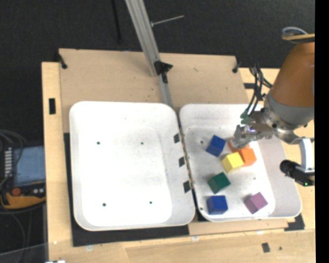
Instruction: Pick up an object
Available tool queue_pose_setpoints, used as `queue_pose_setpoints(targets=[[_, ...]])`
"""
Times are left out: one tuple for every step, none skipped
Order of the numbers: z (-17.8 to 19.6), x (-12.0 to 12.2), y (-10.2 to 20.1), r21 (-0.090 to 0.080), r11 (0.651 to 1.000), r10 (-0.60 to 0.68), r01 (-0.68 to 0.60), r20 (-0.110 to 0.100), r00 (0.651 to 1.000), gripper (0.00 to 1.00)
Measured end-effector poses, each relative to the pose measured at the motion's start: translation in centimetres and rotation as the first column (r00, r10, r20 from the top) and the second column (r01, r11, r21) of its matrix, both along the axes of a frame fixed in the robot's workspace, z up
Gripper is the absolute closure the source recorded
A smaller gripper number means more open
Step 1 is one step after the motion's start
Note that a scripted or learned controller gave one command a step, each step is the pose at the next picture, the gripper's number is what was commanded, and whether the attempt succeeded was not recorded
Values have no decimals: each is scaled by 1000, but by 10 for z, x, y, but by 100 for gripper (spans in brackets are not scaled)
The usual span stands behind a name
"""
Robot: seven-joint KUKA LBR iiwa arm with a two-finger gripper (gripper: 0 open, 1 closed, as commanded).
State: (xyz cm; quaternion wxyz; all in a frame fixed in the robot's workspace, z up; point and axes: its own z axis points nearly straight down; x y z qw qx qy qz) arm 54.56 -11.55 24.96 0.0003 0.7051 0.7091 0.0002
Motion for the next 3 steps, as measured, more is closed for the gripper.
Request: queue_pose_setpoints(targets=[[-9, -6, 56, 1, 1000, 1, -1, -1, 1000, 100], [-20, -7, 105, 1, 1000, 1, -1, -1, 1000, 100], [-25, -10, 156, 2, 1000, 1, -1, -4, 1000, 100]])
